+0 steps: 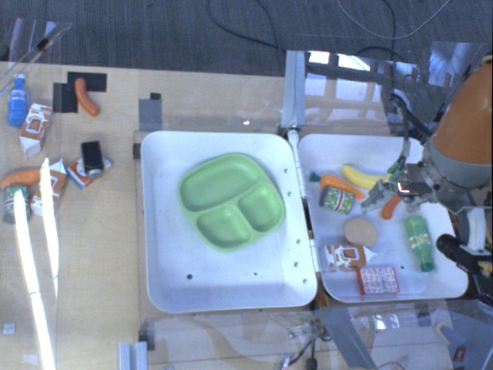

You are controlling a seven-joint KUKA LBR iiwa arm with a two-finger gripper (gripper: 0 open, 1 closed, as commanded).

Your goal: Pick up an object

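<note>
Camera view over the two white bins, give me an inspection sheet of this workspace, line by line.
Surface: pale wooden bench bearing two shallow white bins side by side.
Job's things: in the right white bin, a yellow banana, orange carrot, green-labelled can, round tan disc, green plastic bottle, small brown-and-white carton, flat red-patterned box.
Clutter: the left white bin holds a green three-compartment plate; spare cartons, a blue bottle and carrots lie on the bench at left.
Tool: grey two-finger tool low over the right bin beside a small red piece.
Cables: black loops on the floor.
Surroundings: dark grey carpet.
</note>
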